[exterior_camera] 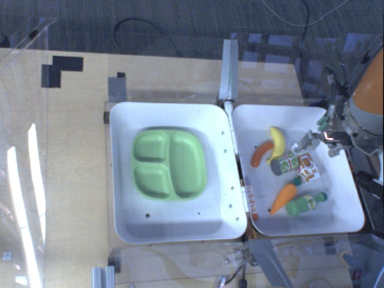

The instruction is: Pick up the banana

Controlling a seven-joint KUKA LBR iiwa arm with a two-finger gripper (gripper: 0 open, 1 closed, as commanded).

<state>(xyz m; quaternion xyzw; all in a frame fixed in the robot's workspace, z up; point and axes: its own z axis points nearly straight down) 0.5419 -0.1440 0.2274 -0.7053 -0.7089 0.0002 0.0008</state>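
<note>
Banana [276,143] is lying near-upright in the view, left of the gripper [309,140]; grip state is not showing.

Even, bright overhead light; white glare streaks on the clear panel [24,179] at left; soft shadows in the bins; slightly soft focus.

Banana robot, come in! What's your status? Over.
Two-finger gripper above right white bin, nothing held. Yellow curved banana lying untouched. Orange-red sausage alongside it, small can at its lower end.
</note>
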